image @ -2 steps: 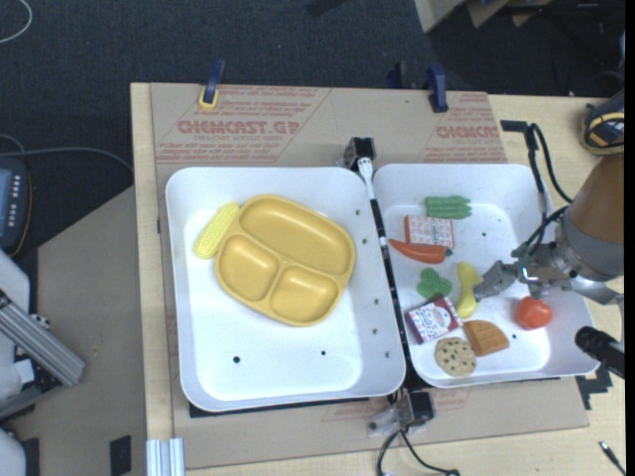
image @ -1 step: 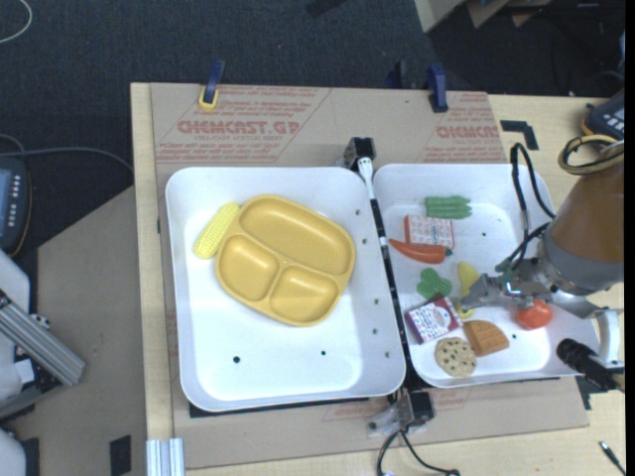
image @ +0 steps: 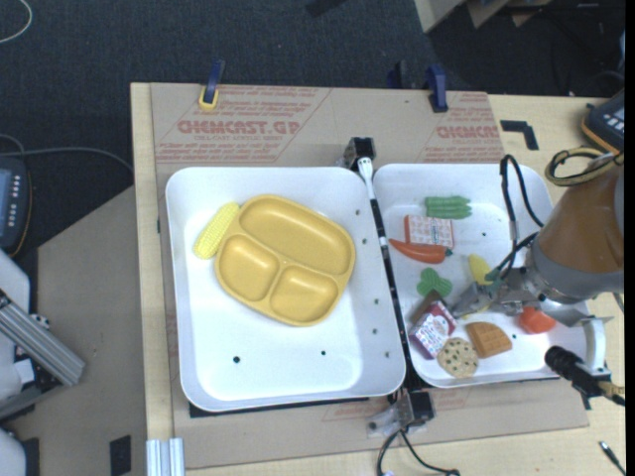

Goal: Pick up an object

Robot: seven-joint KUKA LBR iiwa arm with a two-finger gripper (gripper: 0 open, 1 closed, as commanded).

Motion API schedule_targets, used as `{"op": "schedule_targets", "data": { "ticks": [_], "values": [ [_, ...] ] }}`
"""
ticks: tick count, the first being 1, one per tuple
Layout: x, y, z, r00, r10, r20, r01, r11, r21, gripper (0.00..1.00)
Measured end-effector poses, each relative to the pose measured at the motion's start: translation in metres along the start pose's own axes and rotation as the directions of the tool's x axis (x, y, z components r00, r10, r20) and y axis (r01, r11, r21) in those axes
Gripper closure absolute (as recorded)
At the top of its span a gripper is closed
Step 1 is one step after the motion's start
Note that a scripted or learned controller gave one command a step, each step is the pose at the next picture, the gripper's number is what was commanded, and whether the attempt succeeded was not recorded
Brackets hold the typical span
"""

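The gripper (image: 486,296) hangs among toy foods crowding the right bin (image: 397,266); its pincer state cannot be told. Bench board (image: 327,117) reads "CHEMCAST".

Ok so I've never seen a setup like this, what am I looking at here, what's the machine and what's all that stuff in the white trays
This is one camera fixed above a workbench, looking down at a slant. The machine is a robot arm, grey with an orange band, reaching in from the right. Its job is to pick something up. Its gripper sits low over the right bin, among the toys; I can't tell if it grips anything.

The left bin holds a yellow divided plate with a toy corn cob at its left edge. The right bin holds play food: green beans, a small white carton, a red chili pepper, a cookie, a piece of toast and a dark red packet.
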State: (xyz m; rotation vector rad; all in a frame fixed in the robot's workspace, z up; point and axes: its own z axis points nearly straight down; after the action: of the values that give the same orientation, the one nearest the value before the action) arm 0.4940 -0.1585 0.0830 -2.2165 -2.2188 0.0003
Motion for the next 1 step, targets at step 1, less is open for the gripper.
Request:
{"op": "schedule_targets", "data": {
  "ticks": [1],
  "values": [
    [-0.0013, 0.0003, -0.0119, 1.000, 0.002, 0.003, -0.002, 1.000, -0.004, 1.00]
  ]
}}
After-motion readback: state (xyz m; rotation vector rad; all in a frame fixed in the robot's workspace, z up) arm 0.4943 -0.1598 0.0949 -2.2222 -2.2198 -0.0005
